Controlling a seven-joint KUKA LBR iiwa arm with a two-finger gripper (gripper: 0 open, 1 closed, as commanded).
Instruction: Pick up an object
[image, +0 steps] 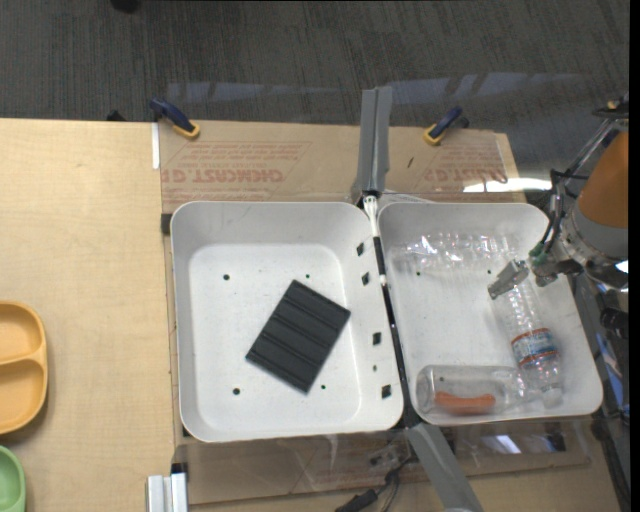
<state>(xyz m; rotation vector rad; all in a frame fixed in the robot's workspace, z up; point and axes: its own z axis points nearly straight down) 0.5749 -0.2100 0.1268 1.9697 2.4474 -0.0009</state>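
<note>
Claw (508, 280) over right bin (590, 385), open or closed: cannot tell.
Two white bins on worktop (80, 220). One clear plastic bottle (530, 340) just below the claw, long axis running from claw toward near-right corner. One crumpled clear wrapper (450, 248) left of claw. One clear tube with orange item (465, 390) below-left of claw. One black ribbed pad (298, 335) far left, in left bin (185, 300), tilted diagonally.

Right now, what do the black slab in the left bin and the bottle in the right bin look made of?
Black slab: likely matte rubber or plastic, going by its dull, ribbed surface. Bottle: thin clear plastic, glossy; the bin shows through it, and it carries a printed label.
</note>
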